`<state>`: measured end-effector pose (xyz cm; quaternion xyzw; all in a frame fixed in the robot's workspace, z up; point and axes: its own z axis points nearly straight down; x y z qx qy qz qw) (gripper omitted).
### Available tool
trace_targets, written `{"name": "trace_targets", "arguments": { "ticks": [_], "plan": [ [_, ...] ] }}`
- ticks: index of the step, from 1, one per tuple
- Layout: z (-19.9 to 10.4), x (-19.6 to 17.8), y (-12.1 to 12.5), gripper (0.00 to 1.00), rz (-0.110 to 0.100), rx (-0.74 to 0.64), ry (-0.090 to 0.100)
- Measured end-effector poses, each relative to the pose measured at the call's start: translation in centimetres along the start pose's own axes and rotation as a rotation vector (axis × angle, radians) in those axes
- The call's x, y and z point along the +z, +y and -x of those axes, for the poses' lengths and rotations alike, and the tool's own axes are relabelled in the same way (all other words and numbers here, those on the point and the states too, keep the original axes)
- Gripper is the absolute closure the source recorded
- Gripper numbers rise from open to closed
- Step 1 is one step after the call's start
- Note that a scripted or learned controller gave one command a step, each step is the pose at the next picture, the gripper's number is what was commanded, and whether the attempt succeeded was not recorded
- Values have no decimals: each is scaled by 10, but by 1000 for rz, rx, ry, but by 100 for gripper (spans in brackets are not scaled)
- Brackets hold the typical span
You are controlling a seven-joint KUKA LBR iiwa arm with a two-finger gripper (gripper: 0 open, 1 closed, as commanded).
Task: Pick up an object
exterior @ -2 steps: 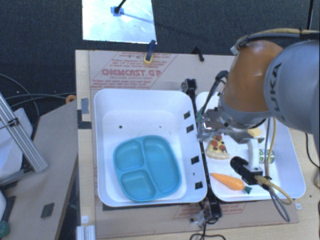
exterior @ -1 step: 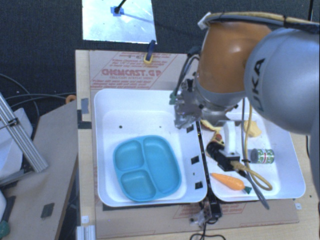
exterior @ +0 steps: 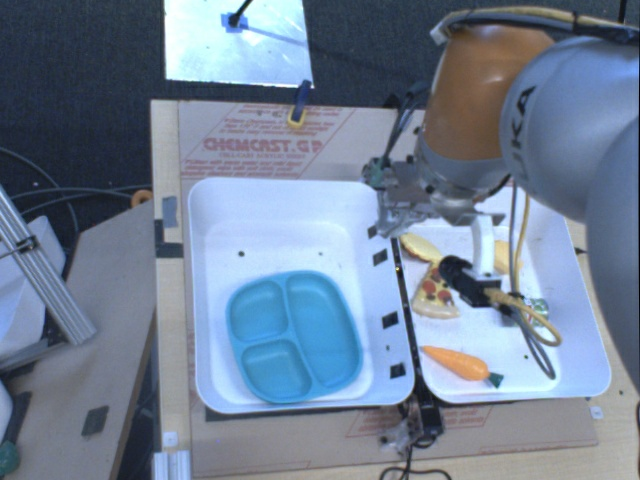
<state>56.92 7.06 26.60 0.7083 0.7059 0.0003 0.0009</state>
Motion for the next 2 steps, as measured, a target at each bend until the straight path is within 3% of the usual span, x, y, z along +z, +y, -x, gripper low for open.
{"name": "trace_targets", "arguments": {
  "ticks": [1,2],
  "plan": [
    [-32,87,-80,100,-15,-6,2],
    [-9,-75,0,100,23,-6,2]
  ]
}}
